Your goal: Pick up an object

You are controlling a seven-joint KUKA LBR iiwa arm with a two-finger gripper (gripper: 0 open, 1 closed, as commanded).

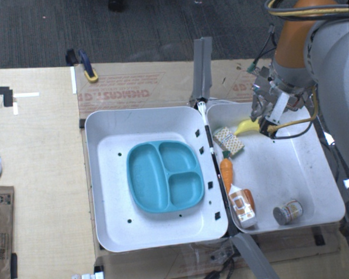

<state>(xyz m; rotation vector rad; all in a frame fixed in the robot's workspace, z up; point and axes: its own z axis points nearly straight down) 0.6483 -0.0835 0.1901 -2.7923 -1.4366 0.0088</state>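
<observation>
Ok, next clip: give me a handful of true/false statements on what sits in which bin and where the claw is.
1. The blue divided plate lies in the left bin. True.
2. The carrot is on the plate. False: it lies in the right bin, by the divider.
3. The claw is over the right bin's far end, beside the banana. True.
4. The can stands upright. False: it lies on its side.
5. The claw is above the plate. False: it is over the right bin.

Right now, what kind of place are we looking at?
Probably a robotics lab bench for grasping tests: a grey arm reaching over two white bins, with toy food such as a carrot and a banana.
</observation>
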